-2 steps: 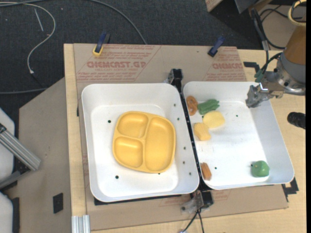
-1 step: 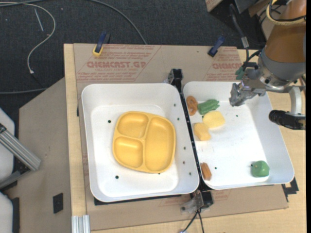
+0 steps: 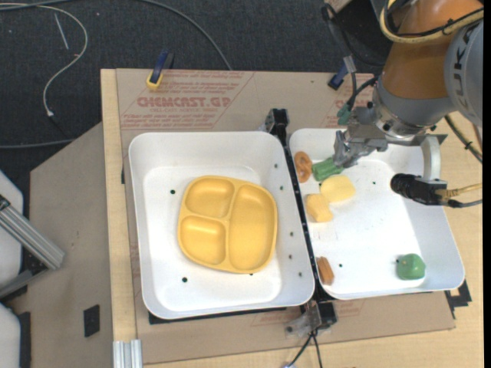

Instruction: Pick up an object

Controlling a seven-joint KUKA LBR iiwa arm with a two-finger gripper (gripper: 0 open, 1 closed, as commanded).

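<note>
Over the right bin [image 3: 430, 228] I have the pincer [image 3: 343, 157] low at the bin's upper left corner, right above a green piece [image 3: 325, 168] that pokes out from under it toward the divider. I can't tell from this angle how far apart the fingers stand, or whether the green piece is actually between them or just lying beneath; I won't count it as held.

My worry is the crowding. The green piece touches or nearly touches a pale yellow block [image 3: 338, 189], with a second yellow chunk [image 3: 318, 208] just below and an orange slice [image 3: 302, 166] against the bin wall. A closing stroke here could catch two items at once, or push the green one into the wall and squeeze it out sideways. The corner itself is a risk: a finger could land on the rim rather than inside.

A green ball-like item [image 3: 410, 267] and a small orange piece [image 3: 324, 271] sit well apart, far easier targets. The left bin holds a yellow divided plate [image 3: 228, 223].
</note>
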